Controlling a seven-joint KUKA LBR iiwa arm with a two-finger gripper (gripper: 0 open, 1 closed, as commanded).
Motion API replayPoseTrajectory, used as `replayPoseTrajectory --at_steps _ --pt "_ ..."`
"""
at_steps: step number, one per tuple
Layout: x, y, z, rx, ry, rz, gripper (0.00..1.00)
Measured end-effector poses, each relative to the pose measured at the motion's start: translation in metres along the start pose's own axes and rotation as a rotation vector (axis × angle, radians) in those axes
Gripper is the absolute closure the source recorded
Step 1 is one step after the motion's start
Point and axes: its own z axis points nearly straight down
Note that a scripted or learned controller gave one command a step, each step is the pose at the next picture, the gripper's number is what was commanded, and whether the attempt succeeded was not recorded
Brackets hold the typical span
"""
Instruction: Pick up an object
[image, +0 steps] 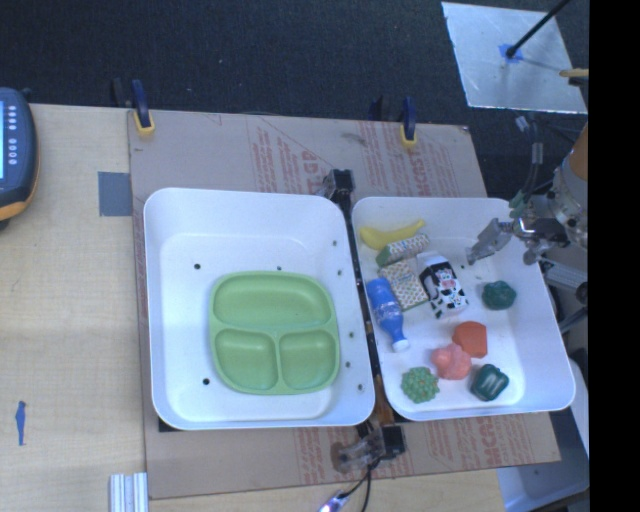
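Above the right bin's (556, 330) far right corner, end effector (492, 240) of untellable grip state, nearest the black-and-white cow figure (443, 286) lying down-left, long axis toward the camera.

Wooden bench (70, 330) w/ cardboard sheet (300, 150) on top, clamped at 12 o'clock edge by two blue clamps (141, 108), (407, 118). Left white bin (165, 300) holds green divided tray (272, 332), 3 compartments, sitting slightly toward 6 o'clock of bin center. Grey tape patch (114, 193) at 9 o'clock of left bin, just beside it. Blue/orange device (15, 150) at frame's 9–10 o'clock edge, cut off. Silver sheet (512, 55) w/ blue mark on dark floor at 1 o'clock. Small blue mark (20, 421) on bench at 8 o'clock. Metal bracket (128, 492) at 7 o'clock edge.
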Motion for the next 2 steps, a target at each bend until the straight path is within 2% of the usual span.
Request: replayPoseTrajectory --at_steps 1,2 --pt "-0.037 -0.028 0.122 -0.019 -0.002 0.000 0.00" --pt "0.022 0.044 0.129 -0.022 -0.011 -0.004 0.00"
